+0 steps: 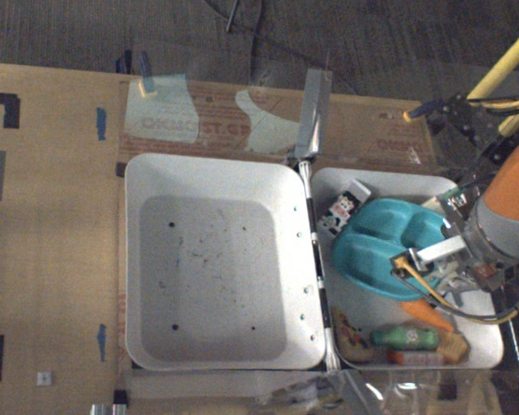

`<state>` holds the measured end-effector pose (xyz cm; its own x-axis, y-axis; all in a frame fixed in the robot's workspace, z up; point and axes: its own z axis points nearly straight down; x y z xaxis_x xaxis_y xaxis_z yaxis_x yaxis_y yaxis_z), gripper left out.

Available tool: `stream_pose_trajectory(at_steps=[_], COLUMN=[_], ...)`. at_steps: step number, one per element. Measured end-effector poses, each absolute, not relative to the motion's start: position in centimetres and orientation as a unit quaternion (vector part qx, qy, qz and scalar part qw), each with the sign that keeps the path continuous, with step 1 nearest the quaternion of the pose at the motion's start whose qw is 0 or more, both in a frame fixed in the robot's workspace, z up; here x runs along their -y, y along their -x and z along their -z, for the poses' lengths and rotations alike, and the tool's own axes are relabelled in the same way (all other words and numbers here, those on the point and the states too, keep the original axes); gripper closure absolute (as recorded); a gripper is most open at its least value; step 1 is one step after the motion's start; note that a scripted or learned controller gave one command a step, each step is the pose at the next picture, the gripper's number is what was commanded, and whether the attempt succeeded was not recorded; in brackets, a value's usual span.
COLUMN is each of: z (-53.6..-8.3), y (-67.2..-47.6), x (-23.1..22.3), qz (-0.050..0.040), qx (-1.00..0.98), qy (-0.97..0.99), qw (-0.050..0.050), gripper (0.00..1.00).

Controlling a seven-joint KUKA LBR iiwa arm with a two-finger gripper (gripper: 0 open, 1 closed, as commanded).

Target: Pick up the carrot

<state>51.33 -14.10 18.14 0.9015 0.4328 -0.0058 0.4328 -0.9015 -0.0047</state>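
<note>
The carrot (429,314) is a short orange stick lying in the right bin (489,347), toward its front, just behind a green bottle (407,335). My gripper (429,276) hangs over the middle of that bin, directly behind and above the carrot and over the front edge of a teal plastic shape (381,246). The carrot's far end is partly covered by the gripper and its cables. Nothing shows as lifted off the bin floor.
The right bin also holds a small black-and-white carton (343,210) at the back and a tan patterned item (351,336) at the front left. The left bin (138,238) stands beside it, with a metal divider (312,117) behind the two.
</note>
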Motion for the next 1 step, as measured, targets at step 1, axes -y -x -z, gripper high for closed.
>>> stream_pose_trajectory(at_steps=[1], z=[-18.24], y=[-51.40], x=[14.08], qz=[-0.0020], qx=[0.222], qy=[0.975], qw=[0.001], gripper=[0.00])
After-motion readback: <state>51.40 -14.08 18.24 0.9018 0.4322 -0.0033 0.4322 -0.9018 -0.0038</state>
